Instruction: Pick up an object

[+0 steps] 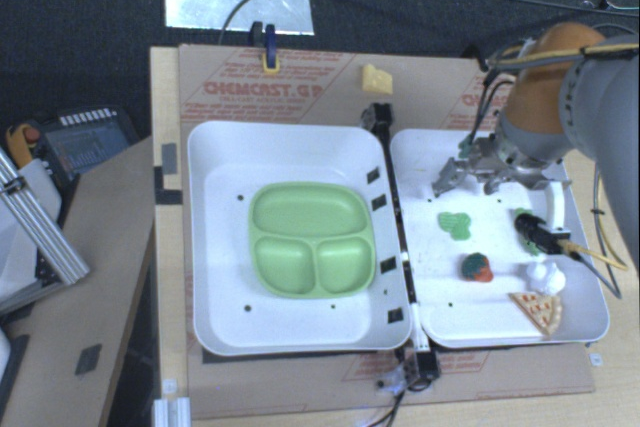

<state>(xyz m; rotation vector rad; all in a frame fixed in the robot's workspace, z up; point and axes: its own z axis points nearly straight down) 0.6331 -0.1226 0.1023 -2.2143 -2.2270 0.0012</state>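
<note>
Start from the counter (300,85), which carries two white bins side by side. The left bin (215,215) holds a green divided plate (305,215) and nothing suited to a first pick. Direct your attention to the right bin (430,305), where the arm (600,105) enters from 3 o'clock and places the gripper (468,181) over the bin's 12 o'clock portion. The gripper appears spread wide, with nothing between its fingers. Four loose items lie in this bin. The pizza slice (538,310) rests near the 5 o'clock corner, well apart from the gripper. The green piece (455,225) sits just beside the gripper at roughly 6 o'clock from it. It is compact and shows no clear long axis, so wrist rotation is probably not critical. The red piece (477,267) lies farther along the same 6 o'clock line. The white piece (545,277) lies just above the pizza slice. Treat the green piece as the likely target: the move calls for a short shift toward 6 o'clock, then descent.
</note>
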